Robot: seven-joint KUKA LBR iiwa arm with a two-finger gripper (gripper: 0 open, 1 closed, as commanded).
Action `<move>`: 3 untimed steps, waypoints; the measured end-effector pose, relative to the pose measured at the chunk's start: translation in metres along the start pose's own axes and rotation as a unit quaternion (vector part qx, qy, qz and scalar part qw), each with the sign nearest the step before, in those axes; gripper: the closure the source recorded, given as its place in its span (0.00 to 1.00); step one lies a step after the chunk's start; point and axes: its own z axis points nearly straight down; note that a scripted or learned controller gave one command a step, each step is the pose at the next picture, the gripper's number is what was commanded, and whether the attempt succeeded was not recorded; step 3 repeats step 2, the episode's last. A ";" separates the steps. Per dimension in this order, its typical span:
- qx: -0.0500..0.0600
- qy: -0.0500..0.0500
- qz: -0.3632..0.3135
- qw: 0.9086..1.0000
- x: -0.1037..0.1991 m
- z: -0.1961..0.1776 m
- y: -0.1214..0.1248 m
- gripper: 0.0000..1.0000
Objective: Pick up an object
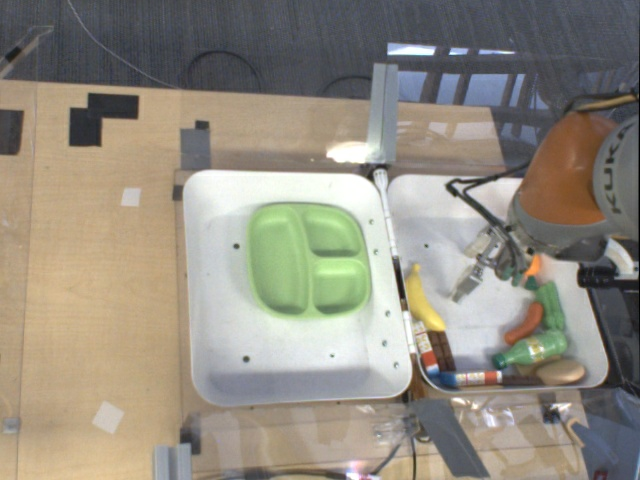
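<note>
My gripper [473, 271] hangs over the middle of the right bin [440, 218], fingers open and pointing down-left, with nothing between them. To its left a yellow banana [424, 305] lies along the bin's left wall. Right and below it are a green bottle [530, 348], an orange-red sausage shape [527, 320], a green vegetable-like piece [549, 303] and a small orange piece [534, 265] that the wrist partly hides. A tan oval object [560, 371] and a red-and-blue marker [470, 376] sit along the front wall.
The left bin [215, 298] holds a green divided plate [305, 258] near its centre. A dark oblong item [430, 348] lies below the banana. A metal post [384, 108] stands behind the seam between the bins. The arm's orange band [570, 173] overhangs the right bin's far right.
</note>
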 end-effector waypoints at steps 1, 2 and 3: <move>-0.001 -0.001 0.002 1.000 0.016 -0.001 -0.003 0.00; -0.001 -0.002 -0.002 1.000 0.052 -0.002 0.020 0.00; -0.001 -0.002 -0.002 1.000 0.052 -0.002 0.020 0.00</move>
